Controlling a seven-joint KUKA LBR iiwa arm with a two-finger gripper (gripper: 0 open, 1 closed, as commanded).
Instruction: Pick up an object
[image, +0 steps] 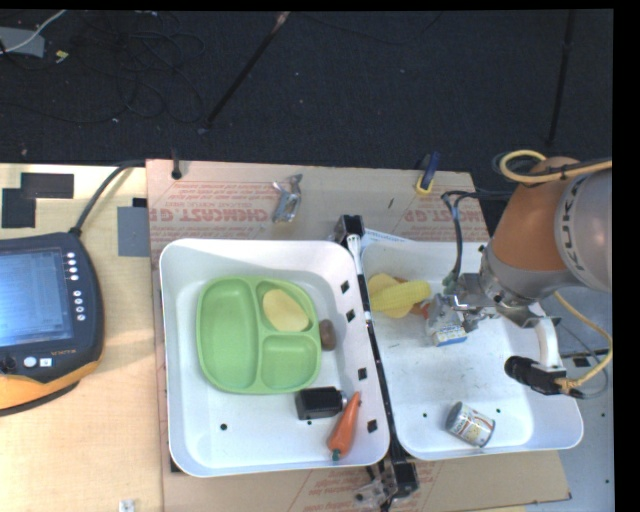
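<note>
the gripper (452, 322) hangs over the right bin (520, 440) beside a yellow toy (398, 296); finger state unclear, so centre squarely before descending.

This is looking like a robotics lab. A teach pendant (40, 305) is lying left of the two white bins (185, 300), which are sitting on a cardboard-covered surface (230, 200). Metal clamps (288, 198) are gripping the cardboard behind the bins, and cables (120, 60) are trailing across dark flooring beyond.
</note>
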